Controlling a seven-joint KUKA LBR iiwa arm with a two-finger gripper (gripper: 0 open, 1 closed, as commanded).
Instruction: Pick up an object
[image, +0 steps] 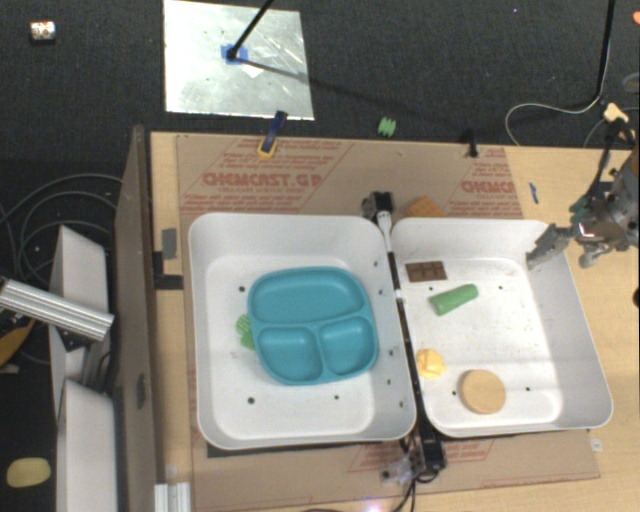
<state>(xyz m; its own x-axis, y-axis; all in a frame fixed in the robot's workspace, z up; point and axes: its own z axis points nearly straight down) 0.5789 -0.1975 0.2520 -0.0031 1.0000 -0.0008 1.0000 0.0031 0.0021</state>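
Dark carpet floor (80, 90) surrounds a cardboard-topped bench (330, 170) with cables (40, 220).

Blue tray (312, 325) left bin (215, 330); pincer (562, 246) right.

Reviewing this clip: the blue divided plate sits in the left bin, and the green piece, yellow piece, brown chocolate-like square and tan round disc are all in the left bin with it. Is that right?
Not quite. In the camera view the blue divided plate is in the left bin, but the green piece, yellow piece, brown square and tan round disc lie in the right bin.
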